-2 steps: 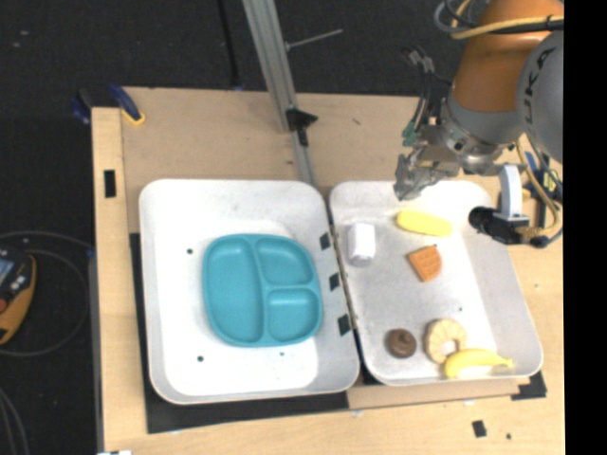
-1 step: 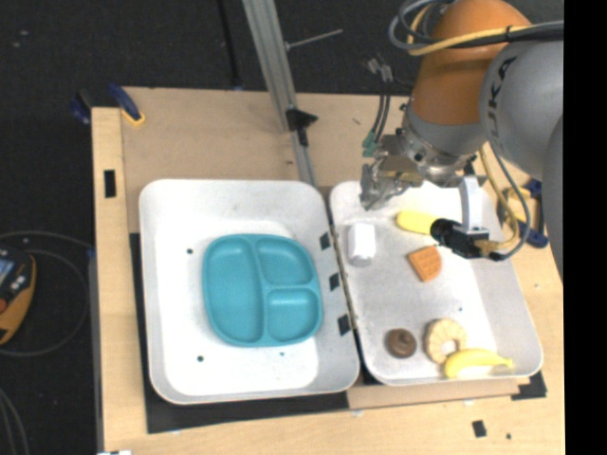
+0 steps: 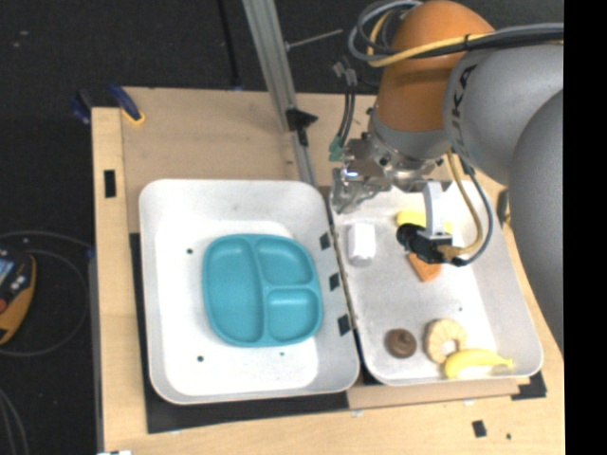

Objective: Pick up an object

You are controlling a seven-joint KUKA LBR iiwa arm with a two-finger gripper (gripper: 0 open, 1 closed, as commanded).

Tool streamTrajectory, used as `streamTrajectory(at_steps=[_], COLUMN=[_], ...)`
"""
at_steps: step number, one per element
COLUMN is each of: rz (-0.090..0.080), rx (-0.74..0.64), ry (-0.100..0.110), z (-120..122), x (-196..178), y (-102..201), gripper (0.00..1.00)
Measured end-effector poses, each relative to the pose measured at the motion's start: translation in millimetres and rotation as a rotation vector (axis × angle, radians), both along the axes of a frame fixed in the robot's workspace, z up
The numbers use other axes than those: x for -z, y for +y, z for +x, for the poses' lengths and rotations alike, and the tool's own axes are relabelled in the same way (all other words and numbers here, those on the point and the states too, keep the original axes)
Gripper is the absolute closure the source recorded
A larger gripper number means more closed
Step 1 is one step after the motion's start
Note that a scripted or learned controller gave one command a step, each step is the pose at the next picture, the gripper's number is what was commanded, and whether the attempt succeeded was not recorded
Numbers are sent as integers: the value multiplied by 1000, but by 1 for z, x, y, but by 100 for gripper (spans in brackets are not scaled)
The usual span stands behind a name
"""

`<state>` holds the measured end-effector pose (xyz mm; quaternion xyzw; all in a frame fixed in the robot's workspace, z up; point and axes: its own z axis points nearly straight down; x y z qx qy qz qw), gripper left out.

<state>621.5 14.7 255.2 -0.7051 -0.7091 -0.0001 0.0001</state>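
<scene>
My gripper (image 3: pixel 347 193) hangs over the far left corner of the right bin (image 3: pixel 493 297), under the orange wrist band. Just below it a small white block (image 3: pixel 361 242) lies on the bin floor. An orange wedge (image 3: pixel 424 267) and a yellow piece (image 3: pixel 411 219) sit to the right, partly behind black cable. At the bin's near side lie a brown round object (image 3: pixel 401 343), a tan ring-shaped piece (image 3: pixel 442 336) and a yellow banana (image 3: pixel 474 362).
The left bin (image 3: pixel 171 216) holds a teal divided plate (image 3: pixel 262 288). A slanted aluminium rail (image 3: pixel 277 74) rises behind the bins. The grey arm covers the right bin's far right side. Black cables (image 3: pixel 474 226) loop down from the wrist.
</scene>
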Motion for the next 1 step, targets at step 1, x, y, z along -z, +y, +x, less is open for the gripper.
streamTrajectory(at_steps=[1], rz=[1], rx=[-1], ry=[1], z=[-1], x=[7], y=[45], gripper=[100])
